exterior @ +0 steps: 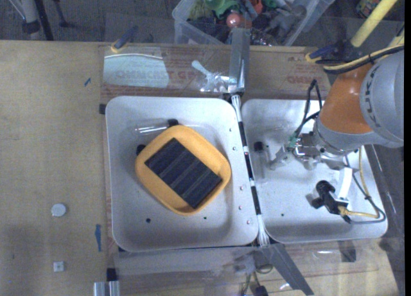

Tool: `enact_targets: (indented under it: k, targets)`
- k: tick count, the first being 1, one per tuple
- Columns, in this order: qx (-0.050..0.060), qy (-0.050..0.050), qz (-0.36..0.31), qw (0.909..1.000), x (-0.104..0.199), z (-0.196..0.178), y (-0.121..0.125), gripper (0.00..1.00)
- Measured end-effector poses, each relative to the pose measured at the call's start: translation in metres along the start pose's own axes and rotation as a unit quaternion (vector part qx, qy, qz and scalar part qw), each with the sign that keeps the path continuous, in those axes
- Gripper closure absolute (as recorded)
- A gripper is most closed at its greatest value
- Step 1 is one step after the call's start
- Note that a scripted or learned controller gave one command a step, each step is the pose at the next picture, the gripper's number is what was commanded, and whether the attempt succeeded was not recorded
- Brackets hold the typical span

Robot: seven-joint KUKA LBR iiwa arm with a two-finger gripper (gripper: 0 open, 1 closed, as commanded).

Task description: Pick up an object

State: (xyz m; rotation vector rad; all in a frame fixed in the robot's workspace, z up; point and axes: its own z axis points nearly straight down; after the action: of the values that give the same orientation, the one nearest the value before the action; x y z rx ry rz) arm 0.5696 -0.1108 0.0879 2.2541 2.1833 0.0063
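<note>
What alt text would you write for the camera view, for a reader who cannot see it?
A grey robot arm with an orange band reaches from the right over the right white bin, its gripper low above the bin floor. The left white bin holds a yellow object with a dark ribbed panel, lying flat and apart from the arm.

- The object [182,169] is coloured yellow-orange, with a black ribbed panel on top.
- Both bins [122,217] are finished in white.
- The arm [366,105] is grey, banded in orange.
- The bench [45,128] is tan.
</note>
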Motion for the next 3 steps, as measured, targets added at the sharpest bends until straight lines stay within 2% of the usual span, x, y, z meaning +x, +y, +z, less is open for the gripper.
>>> enact_targets:
  k: [1, 2, 3]
  targets:
    - [0.002, -0.001, 0.105, 0.9945, -0.043, -0.154, 0.006, 0.0]
    - [0.002, 0.0, -0.089, 0.996, 0.011, -0.064, 0.075, 0.0]
    - [-0.001, -0.002, -0.24, 0.9708, 0.013, 0.0, 0.036, 0.0]
